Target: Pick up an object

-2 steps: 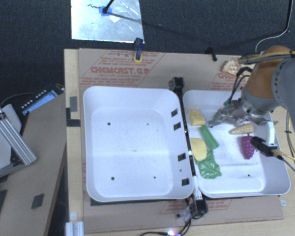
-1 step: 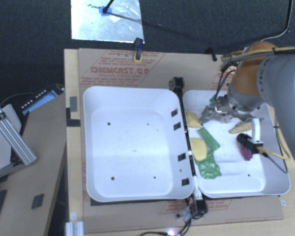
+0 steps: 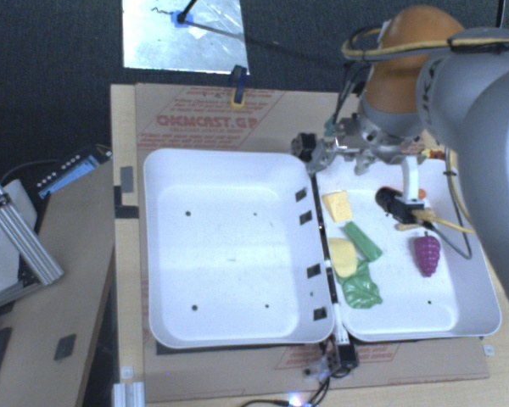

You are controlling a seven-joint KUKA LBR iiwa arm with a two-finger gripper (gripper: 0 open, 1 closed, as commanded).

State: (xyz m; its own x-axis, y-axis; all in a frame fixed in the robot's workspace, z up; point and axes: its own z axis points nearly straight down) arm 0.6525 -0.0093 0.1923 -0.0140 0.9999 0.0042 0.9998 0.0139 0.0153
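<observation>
White plastic forms the two shallow bins that sit side by side on a sheet of brown cardboard (image 3: 205, 119) printed in red. The left bin (image 3: 229, 253) and the right bin (image 3: 479, 310) are joined along their shared edge by a row of small black clips (image 3: 306, 218). All the loose objects lie on the floor of the right bin. A pale yellow wedge (image 3: 337, 205) lies nearest the far rim, close to the dividing edge. Just nearer the camera, a long green piece (image 3: 364, 242) runs at a slant, with a rounder yellow piece (image 3: 343, 259) touching or almost touching its left side. Nearer still, a crumpled green leafy piece (image 3: 360, 292) rests just below the round yellow one. A purple bunch of grapes (image 3: 427, 255) lies apart from these, toward the right of the bin. The grey arm (image 3: 479, 100) reaches in from the right, with its orange band (image 3: 411, 32) above the wrist. The gripper (image 3: 359, 154) hangs over the far edge of the right bin, near the corner by the divider and beyond the yellow wedge. From this slant the wrist hides its tips, so it cannot be told whether it is open or closed, nor whether it has hold of anything. Past the bins, a silvery sheet (image 3: 165, 24) lies on the dark floor, and a blue and yellow clip (image 3: 237, 86) sits at the cardboard's far edge.
</observation>
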